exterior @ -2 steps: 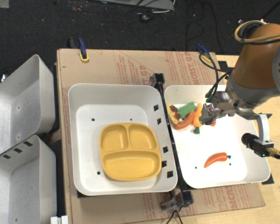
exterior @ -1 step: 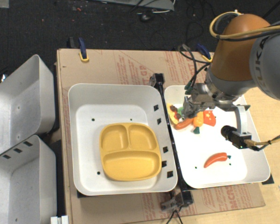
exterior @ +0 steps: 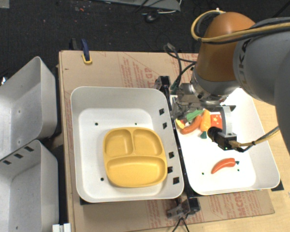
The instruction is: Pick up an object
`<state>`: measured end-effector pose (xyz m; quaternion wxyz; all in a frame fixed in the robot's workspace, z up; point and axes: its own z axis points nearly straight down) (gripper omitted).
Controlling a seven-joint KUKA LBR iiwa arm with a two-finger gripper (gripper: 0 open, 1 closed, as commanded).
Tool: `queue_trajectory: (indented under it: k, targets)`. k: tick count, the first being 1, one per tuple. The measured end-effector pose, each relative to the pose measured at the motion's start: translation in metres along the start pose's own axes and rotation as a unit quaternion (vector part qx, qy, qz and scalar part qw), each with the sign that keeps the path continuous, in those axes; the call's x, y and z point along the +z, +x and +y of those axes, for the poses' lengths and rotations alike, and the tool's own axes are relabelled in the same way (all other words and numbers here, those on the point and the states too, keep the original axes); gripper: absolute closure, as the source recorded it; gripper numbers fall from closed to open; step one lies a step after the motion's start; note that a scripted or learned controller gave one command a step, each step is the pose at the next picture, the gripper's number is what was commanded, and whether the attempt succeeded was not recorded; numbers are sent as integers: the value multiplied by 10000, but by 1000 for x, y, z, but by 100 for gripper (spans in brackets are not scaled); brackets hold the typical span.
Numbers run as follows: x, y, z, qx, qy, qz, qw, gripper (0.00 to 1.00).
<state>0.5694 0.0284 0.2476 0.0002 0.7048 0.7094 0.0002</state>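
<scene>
My gripper (exterior: 192, 109) hangs low over the left part of the right bin (exterior: 246, 178), under the orange band of the wrist, which hides most of it. Just below it lies a small heap of toy food: an orange carrot-like piece (exterior: 194, 123) with a green bit, a yellow piece (exterior: 181, 125) and an orange-red block (exterior: 216, 120). A red chili pepper (exterior: 224, 165) lies alone nearer the front of the same bin. Nothing can be seen between the fingers.
The left bin (exterior: 87, 105) holds a yellow divided plate (exterior: 134, 156). A black cable clip (exterior: 221, 138) hangs off the wrist over the right bin. Two white tubs (exterior: 19, 105) stand off the bench at the left.
</scene>
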Motion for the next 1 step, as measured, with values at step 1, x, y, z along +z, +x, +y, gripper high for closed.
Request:
queue_trajectory:
  k: [1]
  targets:
    - [-5,57,15,-6,-9,10,10000,100]
